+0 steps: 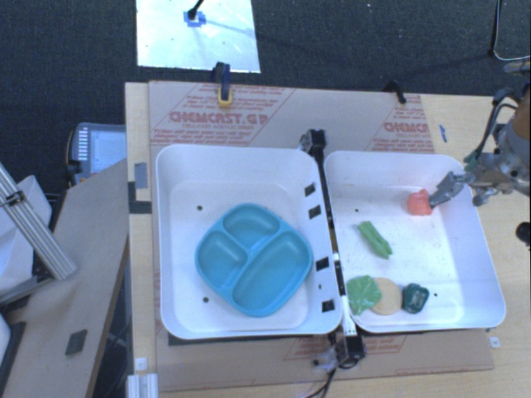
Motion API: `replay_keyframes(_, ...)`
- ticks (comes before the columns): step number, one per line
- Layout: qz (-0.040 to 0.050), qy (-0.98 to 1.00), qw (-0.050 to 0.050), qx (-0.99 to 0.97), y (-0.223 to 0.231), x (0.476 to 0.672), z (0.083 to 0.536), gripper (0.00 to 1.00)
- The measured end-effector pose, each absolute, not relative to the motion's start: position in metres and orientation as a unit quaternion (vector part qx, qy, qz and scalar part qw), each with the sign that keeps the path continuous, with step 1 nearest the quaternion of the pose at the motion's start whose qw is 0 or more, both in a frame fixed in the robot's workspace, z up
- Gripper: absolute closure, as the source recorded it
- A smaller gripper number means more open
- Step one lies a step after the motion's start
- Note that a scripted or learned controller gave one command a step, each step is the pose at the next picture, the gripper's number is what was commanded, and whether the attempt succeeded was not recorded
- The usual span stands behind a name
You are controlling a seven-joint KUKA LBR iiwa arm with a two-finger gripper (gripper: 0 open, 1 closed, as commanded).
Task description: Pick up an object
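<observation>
Reaching in from the right, the gripper [448, 187] sits low over the right bin [473, 247], its tip touching or just beside a small orange-red object [420, 203]. Whether it is clenched or released cannot be told. A good pick probably means centring over that object before closing. Below and left of the gripper lie a green piece [375, 240], then a leafy green item [362, 293], tan disc [385, 296] and dark green lump [415, 298]. Bare floor surrounds the object; the bin's far wall stands close behind.
</observation>
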State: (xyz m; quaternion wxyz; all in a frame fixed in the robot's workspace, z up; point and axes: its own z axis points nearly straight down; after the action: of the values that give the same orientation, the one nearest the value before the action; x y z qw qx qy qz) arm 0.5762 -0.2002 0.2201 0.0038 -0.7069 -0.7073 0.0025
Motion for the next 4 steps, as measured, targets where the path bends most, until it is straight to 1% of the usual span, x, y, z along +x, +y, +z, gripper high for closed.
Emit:
replay_keyframes(1, -0.0003, -0.708, -0.001, -0.706, -0.200, 0.579, 0.226, 0.00)
replay_keyframes(2, 0.0008, -0.708, 0.001, -0.706, -0.196, 0.579, 0.164, 0.00)
replay_keyframes(4, 0.0004, -0.707, 0.001, -0.707, -0.190, 0.579, 0.083, 0.00)
